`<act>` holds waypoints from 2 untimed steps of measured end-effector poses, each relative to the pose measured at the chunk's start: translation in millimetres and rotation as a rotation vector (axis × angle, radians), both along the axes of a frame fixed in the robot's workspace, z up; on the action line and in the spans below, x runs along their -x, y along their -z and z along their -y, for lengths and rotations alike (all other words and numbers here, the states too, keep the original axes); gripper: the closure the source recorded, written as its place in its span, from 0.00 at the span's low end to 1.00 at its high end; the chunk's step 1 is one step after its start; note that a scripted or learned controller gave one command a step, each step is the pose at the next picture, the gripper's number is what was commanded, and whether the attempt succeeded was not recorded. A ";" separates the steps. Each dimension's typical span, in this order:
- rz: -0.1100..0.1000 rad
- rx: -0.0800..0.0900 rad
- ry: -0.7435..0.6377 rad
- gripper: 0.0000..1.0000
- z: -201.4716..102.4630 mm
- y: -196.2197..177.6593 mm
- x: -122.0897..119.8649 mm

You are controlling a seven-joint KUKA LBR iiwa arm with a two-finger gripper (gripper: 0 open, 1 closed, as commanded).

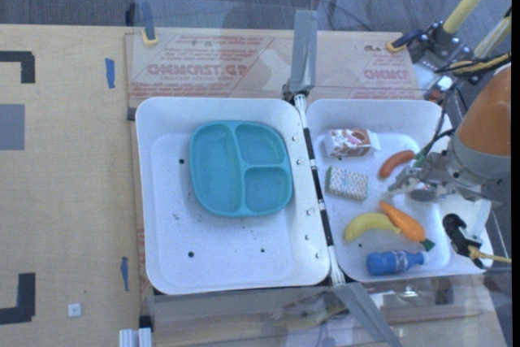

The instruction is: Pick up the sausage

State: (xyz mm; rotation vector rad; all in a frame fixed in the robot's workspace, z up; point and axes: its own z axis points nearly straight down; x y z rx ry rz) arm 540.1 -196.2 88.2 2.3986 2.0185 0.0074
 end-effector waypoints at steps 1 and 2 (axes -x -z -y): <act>0.000 -0.002 -0.143 0.00 -52.2 -0.4 50.3; 0.001 0.003 -0.205 0.00 -23.3 -0.3 -22.7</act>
